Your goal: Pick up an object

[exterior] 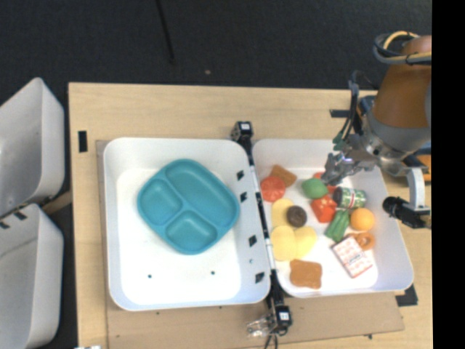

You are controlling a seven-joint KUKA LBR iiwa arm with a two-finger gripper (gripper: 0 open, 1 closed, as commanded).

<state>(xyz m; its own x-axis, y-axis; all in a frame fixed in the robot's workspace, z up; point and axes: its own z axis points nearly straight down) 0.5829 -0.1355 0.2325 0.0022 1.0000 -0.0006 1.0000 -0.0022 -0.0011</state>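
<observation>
2 shallow white bins are seen side by side on the wooden bench (87, 115). the left bin (120, 267) is taken up mostly by a blue divided plate (187, 206) set at a slant near its middle; bare white floor is left around the plate, widest along the near edge and the left wall. the right bin (396, 264) is crowded: its contents are packed from the middle divider across to the right half, with open floor left mainly along the far wall and the near right corner.

the gripper (336, 167) is seen over the far middle part of the right bin, the grey arm and orange band (403, 97) reaching in from the right. whether anything is gripped cannot be told.

a green rounded piece (314, 188) lies just in front of the gripper tip, with a red piece (323, 209) just beside it and a small can (351, 197) to its right. an orange ball (362, 219) and a green elongated piece (337, 225) lie near these. toward the divider, an orange wedge (282, 175), a red round slice (272, 189), a dark brown ball (296, 215) and a yellow piece (293, 240) are clustered. a brown toast-like slab (306, 273) and a red-and-white packet (352, 256) are placed near the front edge, well apart from the gripper.
</observation>
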